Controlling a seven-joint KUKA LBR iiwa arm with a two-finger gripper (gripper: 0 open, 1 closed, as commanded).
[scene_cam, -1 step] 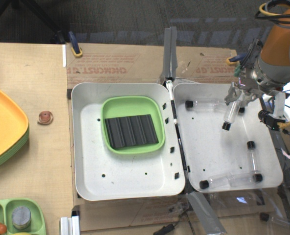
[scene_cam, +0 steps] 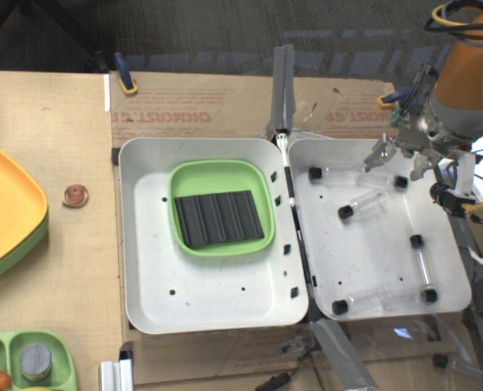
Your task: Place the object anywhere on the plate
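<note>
Gripper point(scene_cam: 397, 155) at upper right, fingers spread and holding nothing; clear tubes point(scene_cam: 360, 204) may slip or roll before reaching the green plate point(scene_cam: 221, 175) with its dark ribbed slab point(scene_cam: 219, 217).

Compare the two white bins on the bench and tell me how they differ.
The left bin holds a green plate with a dark ribbed object lying on it; the right bin holds several clear tubes with black caps scattered about. The gripper hangs over the right bin's far edge, away from the left bin. Both are shallow, white, similar in size and side by side.
</note>
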